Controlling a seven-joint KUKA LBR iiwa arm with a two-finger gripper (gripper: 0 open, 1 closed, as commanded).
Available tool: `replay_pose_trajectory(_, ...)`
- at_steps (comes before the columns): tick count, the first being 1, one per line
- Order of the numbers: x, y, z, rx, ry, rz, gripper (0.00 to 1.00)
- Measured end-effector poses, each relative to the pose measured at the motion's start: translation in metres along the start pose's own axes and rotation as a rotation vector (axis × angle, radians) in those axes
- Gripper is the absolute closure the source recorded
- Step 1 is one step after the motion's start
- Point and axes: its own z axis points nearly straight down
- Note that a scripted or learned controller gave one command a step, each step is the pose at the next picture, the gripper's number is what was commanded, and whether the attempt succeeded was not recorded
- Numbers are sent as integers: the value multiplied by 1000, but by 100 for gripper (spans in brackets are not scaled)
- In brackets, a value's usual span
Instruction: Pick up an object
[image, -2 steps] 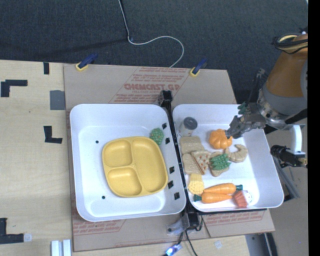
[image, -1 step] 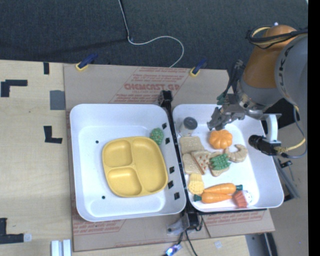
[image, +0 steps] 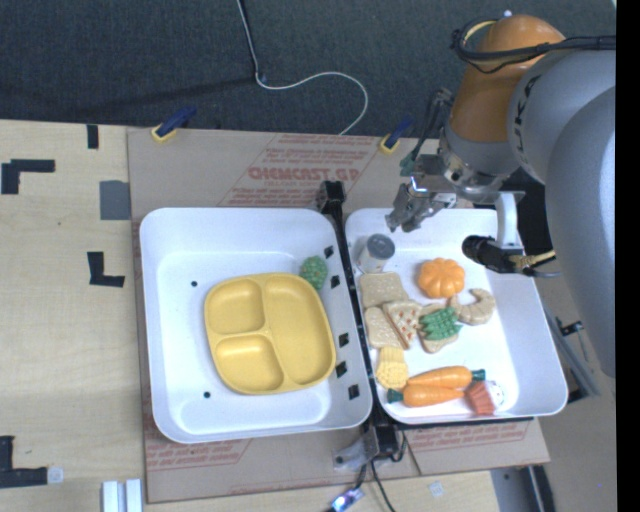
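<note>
Bins sit side by side on the bench: the left bin (image: 165, 300) holds a yellow tray (image: 268, 332) with three compartments, and a green broccoli (image: 315, 270) lies just off the tray's upper right corner, near the divide. The right bin (image: 535, 350) holds the toy food. A grey can (image: 379, 247) stands at its upper left. Below the can lie a cracker (image: 380, 289), a bread slice (image: 382, 328) and a pizza wedge (image: 405, 320), crowded together. An orange pumpkin (image: 441, 277) sits near the middle, with a tan pastry (image: 476, 306) just to its lower right and a green leafy piece (image: 440, 322) beside that. Along the near edge lie a corn cob (image: 391, 368), a carrot (image: 434, 385) and a small red piece (image: 480, 396).

The arm (image: 500, 80) reaches in from the upper right. Its gripper (image: 408, 212) hangs over the right bin's upper left corner, just above the can and apart from it. Nothing shows between the fingers; whether they stand wide or narrow cannot be told.
</note>
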Motion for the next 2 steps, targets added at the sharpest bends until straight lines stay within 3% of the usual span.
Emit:
replay_pose_trajectory(1, 22, 20, 8, 2, -1, 3, 100)
replay_pose_trajectory(2, 31, 13, 2, 2, -2, 5, 100)
